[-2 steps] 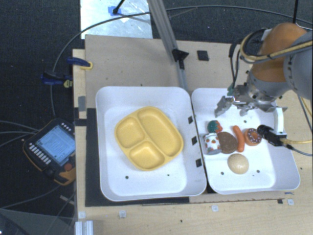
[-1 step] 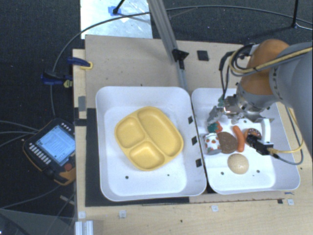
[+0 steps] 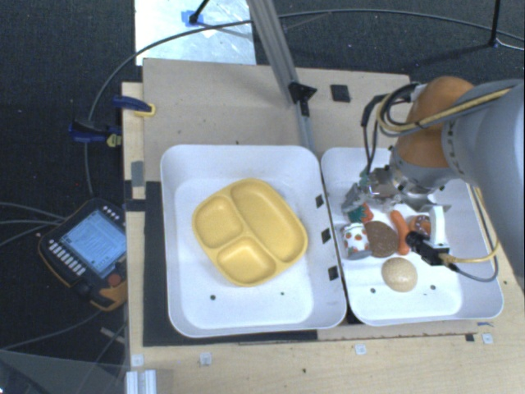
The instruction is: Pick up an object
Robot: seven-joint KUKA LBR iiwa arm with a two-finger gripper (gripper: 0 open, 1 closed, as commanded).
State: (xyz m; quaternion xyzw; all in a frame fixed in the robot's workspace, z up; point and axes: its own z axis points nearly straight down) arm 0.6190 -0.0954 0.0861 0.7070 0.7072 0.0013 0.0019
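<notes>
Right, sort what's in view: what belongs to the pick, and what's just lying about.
For the pick:
- tool
- right bin
- brown disc
- beige round piece
- orange carrot-like piece

Lying about:
- yellow divided tray
- left bin
- handheld pendant

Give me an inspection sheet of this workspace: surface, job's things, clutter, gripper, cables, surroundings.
Surface: bench bearing left bin and right bin.
Job's things: in the right bin, tan round object, brown disc, orange piece, small white patterned item, clustered together.
Clutter: yellow divided tray in the left bin.
Gripper: gripper low over the cluster; finger state cannot be told.
Cables: yellow cable over the right bin; black cables on the floor.
Surroundings: handheld pendant on the floor, blue clamp at the bench edge.
</notes>
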